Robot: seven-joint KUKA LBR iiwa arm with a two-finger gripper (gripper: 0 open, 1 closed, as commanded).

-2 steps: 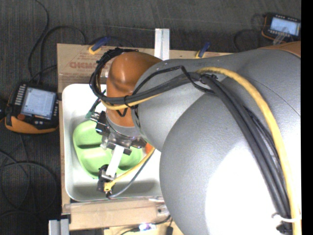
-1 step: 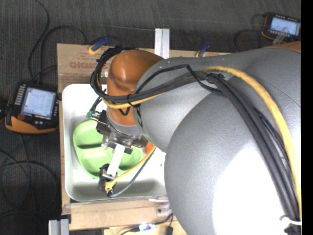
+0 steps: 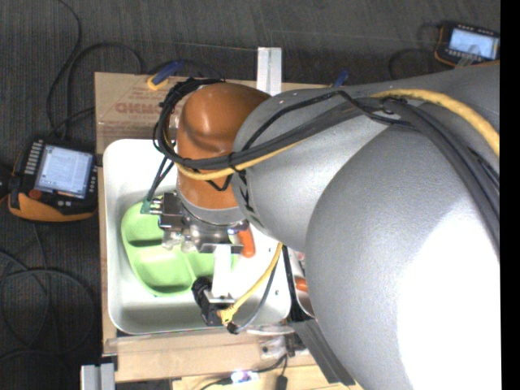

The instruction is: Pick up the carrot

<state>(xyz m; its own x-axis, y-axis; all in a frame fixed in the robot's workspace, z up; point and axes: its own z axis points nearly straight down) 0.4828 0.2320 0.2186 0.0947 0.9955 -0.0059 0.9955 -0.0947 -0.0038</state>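
A small orange carrot (image 3: 246, 243) piece shows just beside the wrist, over the white bin; mostly hidden.

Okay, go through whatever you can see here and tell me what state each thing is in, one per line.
Arm: reaching in from the right, wrist low over the left bin.
Left bin: upright on the bench, holding a green item.
Green item: lying in the bin, partly covered by the wrist.
Orange piece: small bit visible by the arm, mostly hidden; cannot tell if it is the carrot.
Handheld screen: lit.

camera view: overhead, slanted down | close over arm (image 3: 390, 218) | left bin (image 3: 118, 299) below
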